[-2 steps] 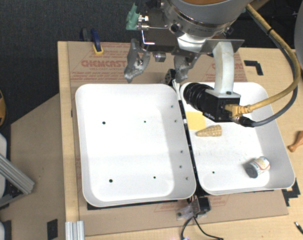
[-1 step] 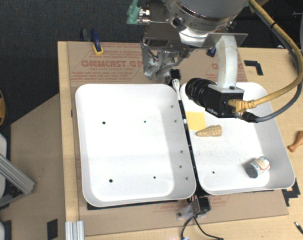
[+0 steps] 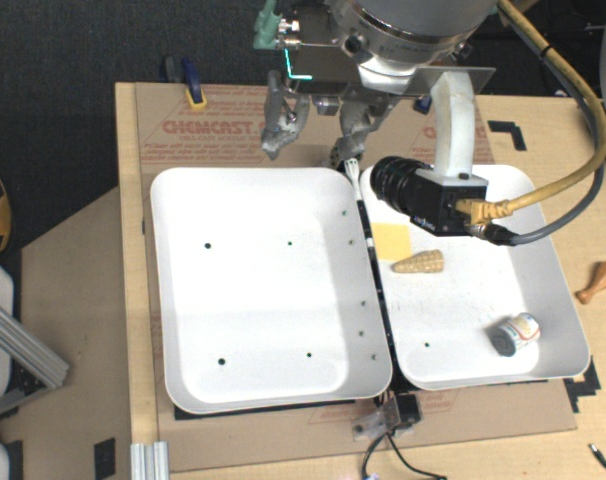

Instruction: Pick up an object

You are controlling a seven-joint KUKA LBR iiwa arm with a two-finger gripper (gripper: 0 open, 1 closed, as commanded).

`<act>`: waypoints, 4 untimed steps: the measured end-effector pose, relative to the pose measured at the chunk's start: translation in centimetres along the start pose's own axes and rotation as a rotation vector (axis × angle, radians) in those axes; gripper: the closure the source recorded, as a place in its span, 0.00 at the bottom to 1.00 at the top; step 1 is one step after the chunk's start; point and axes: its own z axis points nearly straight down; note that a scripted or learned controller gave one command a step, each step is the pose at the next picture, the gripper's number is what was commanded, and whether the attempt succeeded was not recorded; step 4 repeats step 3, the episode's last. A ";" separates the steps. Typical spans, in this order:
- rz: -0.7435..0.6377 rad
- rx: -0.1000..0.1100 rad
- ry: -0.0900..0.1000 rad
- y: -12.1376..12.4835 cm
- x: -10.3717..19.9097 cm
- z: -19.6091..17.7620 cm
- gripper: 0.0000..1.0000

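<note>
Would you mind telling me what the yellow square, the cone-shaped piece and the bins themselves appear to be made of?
The yellow square looks like flat matte foam or soft plastic: even colour, no shine. The cone-shaped piece has a ridged tan surface, possibly a toy waffle cone in plastic; its material is uncertain. The left bin and right bin look like smooth moulded white plastic, with rounded corners and a faint sheen.
</note>
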 end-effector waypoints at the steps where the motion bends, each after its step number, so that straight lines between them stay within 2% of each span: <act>1: -0.001 -0.004 0.002 0.0 0.1 -1.1 1.00; 2: -0.001 -0.003 0.001 0.0 0.1 -1.0 0.00; 3: -0.002 -0.007 0.003 0.1 0.1 -2.1 1.00; 4: -0.002 -0.007 0.003 0.1 0.1 -2.1 1.00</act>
